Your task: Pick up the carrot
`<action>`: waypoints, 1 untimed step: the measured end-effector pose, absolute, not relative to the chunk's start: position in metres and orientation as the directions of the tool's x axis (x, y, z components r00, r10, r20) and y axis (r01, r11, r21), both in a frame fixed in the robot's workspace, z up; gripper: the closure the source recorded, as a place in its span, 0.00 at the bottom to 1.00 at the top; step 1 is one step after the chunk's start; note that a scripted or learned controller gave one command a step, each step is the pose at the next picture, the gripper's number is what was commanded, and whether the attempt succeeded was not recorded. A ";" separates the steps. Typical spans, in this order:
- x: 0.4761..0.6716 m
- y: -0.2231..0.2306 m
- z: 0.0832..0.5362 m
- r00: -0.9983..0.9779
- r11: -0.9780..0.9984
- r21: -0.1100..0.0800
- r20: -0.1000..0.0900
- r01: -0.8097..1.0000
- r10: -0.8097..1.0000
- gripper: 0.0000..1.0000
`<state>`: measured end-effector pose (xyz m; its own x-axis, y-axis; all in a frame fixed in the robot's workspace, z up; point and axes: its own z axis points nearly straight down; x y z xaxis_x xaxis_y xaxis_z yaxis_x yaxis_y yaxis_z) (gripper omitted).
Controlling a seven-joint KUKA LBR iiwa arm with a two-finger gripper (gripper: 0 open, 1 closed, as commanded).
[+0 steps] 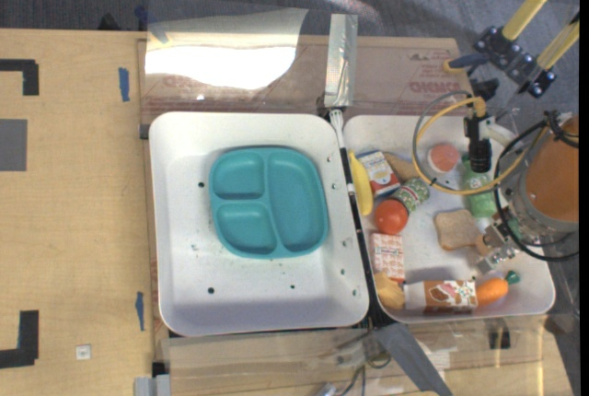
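The carrot lies near the front right corner of the right bin, at about five o'clock from that bin's centre. Its long axis runs roughly from nine o'clock to three o'clock, orange body toward nine and a small green tip toward two o'clock. Its nine o'clock end is touching or just beside a ketchup bottle lying flat along the same line. The gripper hangs just above the carrot, at about twelve o'clock from it, near a slice of bread. Cables and the arm crowd this part of the view, so whether the fingers are apart or together cannot be told, and nothing is seen between them. Judged from this layout, the coming move is a short descent toward six o'clock, with the closing direction set across the carrot's short axis, that is, along the twelve-to-six line. The bottle at nine o'clock leaves little room for error on that side. A tomato lies well apart, at ten o'clock. The left bin holds a teal divided plate.
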<state>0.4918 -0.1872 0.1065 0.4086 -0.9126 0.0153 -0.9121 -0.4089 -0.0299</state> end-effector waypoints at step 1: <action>0.491 -0.185 0.105 0.410 -0.411 -0.029 0.011 -0.911 -0.912 0.00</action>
